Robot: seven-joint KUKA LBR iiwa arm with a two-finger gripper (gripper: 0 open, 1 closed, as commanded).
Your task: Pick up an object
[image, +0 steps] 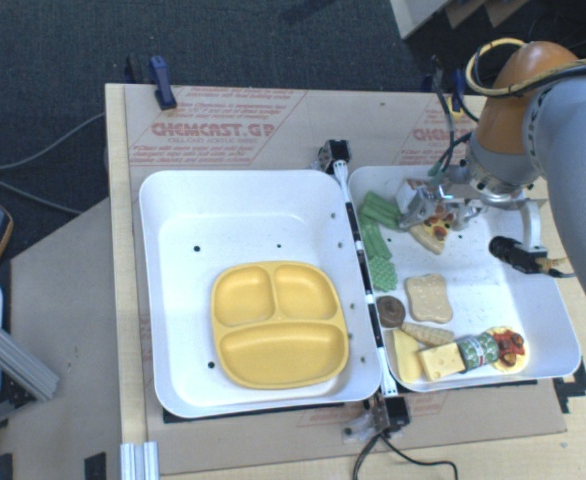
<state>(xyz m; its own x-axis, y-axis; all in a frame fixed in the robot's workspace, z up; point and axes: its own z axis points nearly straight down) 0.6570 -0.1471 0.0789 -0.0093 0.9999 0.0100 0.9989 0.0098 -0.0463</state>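
Your likeliest target is the small pizza slice toy (434,231), lying in the upper part of the right bin (563,320), right of centre in the frame. It looks like a moulded plastic play-food piece: light, stiff and a little slick, so it should not crush, but it may skate on the smooth white floor if you clip one edge. Take it across its narrow width, low on the sides, not by the pointed tip.

The hand (428,208) sits directly over that slice, its metal parts crowding the toy's upper edge. From this slanted view you cannot tell how its fingers stand, nor whether anything is pinched between them, so do not count the slice as held.

Just to the left of the slice lie green pea pod pieces (377,230) against the bin's left wall; these are long and thin, and easy to drag along by accident. Below, towards the lower right of the frame, you have a bread slice (429,298), a brown round cookie (390,311), yellow cheese wedges (425,358) and a small printed packet (488,349), all well apart from the hand.

The left bin (163,268) carries a yellow divided plate (278,324). Both bins rest on the counter (218,128).
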